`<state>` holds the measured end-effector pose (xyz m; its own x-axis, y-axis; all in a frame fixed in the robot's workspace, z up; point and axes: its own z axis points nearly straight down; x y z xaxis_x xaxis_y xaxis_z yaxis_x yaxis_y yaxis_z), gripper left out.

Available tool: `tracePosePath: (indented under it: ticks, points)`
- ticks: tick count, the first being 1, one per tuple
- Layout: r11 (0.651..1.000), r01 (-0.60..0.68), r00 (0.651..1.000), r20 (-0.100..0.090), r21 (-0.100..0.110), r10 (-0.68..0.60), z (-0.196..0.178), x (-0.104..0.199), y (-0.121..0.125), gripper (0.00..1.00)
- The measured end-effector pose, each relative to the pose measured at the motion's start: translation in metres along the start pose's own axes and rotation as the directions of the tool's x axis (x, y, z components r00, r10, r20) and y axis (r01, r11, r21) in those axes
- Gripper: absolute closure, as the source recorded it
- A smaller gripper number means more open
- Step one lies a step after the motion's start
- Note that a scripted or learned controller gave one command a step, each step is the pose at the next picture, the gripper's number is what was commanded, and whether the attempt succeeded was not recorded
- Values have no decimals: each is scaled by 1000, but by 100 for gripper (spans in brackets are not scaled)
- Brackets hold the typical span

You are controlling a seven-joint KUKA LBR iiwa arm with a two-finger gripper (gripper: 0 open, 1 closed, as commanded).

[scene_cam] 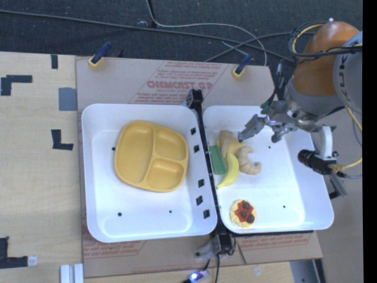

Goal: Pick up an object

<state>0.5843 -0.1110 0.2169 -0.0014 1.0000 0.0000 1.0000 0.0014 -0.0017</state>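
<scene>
Nothing lifted yet: claw (258, 130), fingers apart and holding nothing, hovers at two o'clock of the banana (230, 171) in the right bin (294, 211)

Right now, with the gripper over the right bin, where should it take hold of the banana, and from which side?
Probably the banana's lower half, nearest the camera, coming straight down with fingers across its narrow width. Its upper end is crowded by the green piece and the beige pieces, while the lower end lies apart on the right bin floor. The gripper hovers above, fingers spread.
</scene>
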Motion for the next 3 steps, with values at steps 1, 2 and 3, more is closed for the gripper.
tracePosePath:
  ticks: [1, 2, 3]
  points:
    - [1000, 0, 1000, 1, 4, 0, 44, 3, -1, 0]
    - [1000, -1, 1000, 0, 7, 1, 108, 4, -8, 0]
    - [1000, -1, 1000, 1, -2, 1, 132, 4, -7, 0]
